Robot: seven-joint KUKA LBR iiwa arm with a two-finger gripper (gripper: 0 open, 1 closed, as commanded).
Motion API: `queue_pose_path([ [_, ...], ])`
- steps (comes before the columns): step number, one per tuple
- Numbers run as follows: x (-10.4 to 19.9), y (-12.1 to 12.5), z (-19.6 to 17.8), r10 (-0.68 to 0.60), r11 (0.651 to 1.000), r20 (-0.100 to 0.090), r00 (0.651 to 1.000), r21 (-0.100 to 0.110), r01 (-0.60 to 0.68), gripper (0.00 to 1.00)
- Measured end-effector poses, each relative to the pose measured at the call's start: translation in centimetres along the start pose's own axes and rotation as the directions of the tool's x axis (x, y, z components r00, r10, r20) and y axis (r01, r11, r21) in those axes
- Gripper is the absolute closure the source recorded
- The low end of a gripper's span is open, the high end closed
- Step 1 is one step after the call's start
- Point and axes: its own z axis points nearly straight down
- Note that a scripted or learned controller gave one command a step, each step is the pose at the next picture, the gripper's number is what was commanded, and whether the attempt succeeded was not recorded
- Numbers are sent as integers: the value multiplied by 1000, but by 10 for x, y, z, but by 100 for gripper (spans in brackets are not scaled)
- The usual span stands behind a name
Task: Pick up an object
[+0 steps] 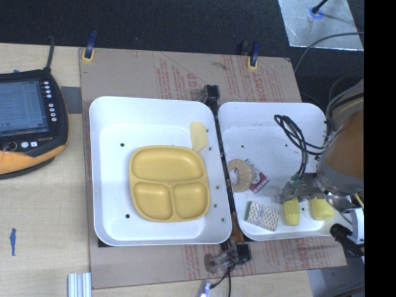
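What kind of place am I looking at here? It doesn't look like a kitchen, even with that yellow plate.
Probably a robotics lab test bench. Two white bins sit on clamped cardboard, a control tablet lies beside them, and a robot arm reaches over toy-like items, such as a yellow divided plate.

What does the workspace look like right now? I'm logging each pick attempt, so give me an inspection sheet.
Surface: cardboard-covered bench with left bin and right bin.
Job's things: yellow divided tray and pale yellow piece in left bin; round packet, patterned sponge, two yellow pieces in right bin.
Clutter: nothing seen.
Grippers: gripper low over right bin's near right corner.
Cables: black cable looping from arm.
Surroundings: teach pendant left; blue clamps.
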Motion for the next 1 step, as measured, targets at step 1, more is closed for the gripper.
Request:
queue_pose_path([
  [1, 45, 45, 10, 2, 1000, 0, 1000, -3, -2, 100],
])
